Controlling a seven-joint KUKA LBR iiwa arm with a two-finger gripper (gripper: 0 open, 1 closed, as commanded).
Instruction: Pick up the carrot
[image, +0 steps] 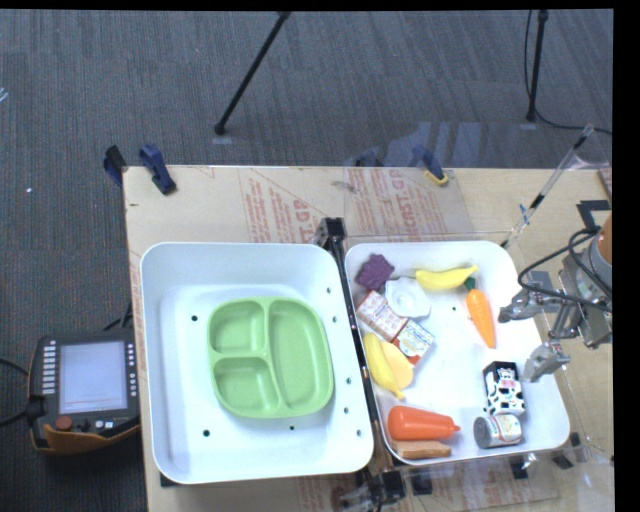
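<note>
A small orange carrot with a green top lies in the right bin, pointing toward the front, just below a yellow banana. A second, fatter orange carrot-like piece lies at that bin's front. My gripper hangs over the bin's right edge, a short way right of the small carrot and apart from it. Its two fingers are spread open with nothing between them.
Around the carrot in the right bin are a purple piece, a white lid, snack packets, a yellow fruit, a cow-print carton and a small can. The left bin holds a green divided plate.
</note>
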